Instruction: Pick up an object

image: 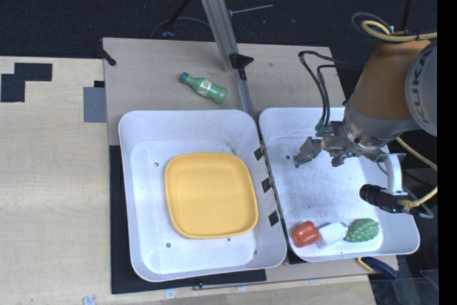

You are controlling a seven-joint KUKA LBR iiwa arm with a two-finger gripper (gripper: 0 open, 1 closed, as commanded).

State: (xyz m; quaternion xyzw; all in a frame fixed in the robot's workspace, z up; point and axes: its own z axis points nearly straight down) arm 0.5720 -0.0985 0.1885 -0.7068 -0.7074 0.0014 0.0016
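On the bench, the right bin (300, 126) holds a red pepper (305, 232), white piece (333, 231) and green fruit (362, 230) along its near edge, while the gripper (323, 152), fingers spread and holding nothing, hovers farther back, so the approach is probably in hand and must next descend toward one.

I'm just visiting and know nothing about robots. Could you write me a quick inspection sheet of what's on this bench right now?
Surface: two white bins, left bin and right bin, on a wooden bench.
Job's things: red object, white object and green object in the right bin's near corner.
Clutter: yellow plate in the left bin; green bottle lying on the bench.
Grippers: gripper above the right bin, holding nothing.
Cables: black cables by the arm.
Surroundings: metal rail behind the bins.
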